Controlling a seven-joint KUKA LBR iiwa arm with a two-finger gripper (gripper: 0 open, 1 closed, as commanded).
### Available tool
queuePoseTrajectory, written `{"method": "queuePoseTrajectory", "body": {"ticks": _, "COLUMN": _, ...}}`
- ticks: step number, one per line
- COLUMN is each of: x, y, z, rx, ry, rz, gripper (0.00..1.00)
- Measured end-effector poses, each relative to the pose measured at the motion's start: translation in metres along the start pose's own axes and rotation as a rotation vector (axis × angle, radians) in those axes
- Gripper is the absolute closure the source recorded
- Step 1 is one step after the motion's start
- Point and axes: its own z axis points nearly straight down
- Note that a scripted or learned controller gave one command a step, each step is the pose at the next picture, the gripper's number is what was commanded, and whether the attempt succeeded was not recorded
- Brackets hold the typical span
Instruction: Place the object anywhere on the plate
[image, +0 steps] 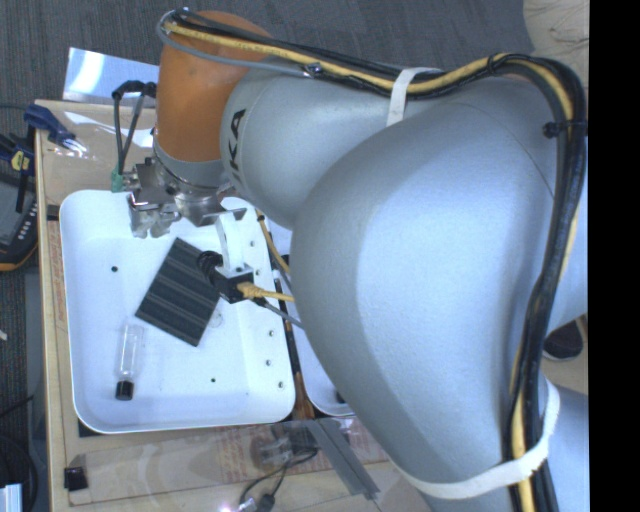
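Vial (127, 360) lies in the left bin (85, 290), well below the hand (155, 215); grip state unclear.

**Arm blocks most of the right bin**

The grey arm (420, 260) covers nearly all of the right bin (325, 395), leaving a sliver of rim. The tool (150, 215) is too tangled in metal parts to read. The tabletop (200, 460) runs off the bottom edge.
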Motion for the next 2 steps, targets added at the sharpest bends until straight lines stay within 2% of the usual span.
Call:
{"method": "queuePoseTrajectory", "body": {"ticks": 1, "x": -0.004, "y": -0.053, "z": 0.113, "rx": 0.006, "ry": -0.001, "rz": 0.065, "gripper": 1.0}}
{"method": "queuePoseTrajectory", "body": {"ticks": 2, "x": -0.05, "y": -0.042, "z": 0.02, "rx": 0.002, "ry": 0.0, "rz": 0.082, "gripper": 1.0}}
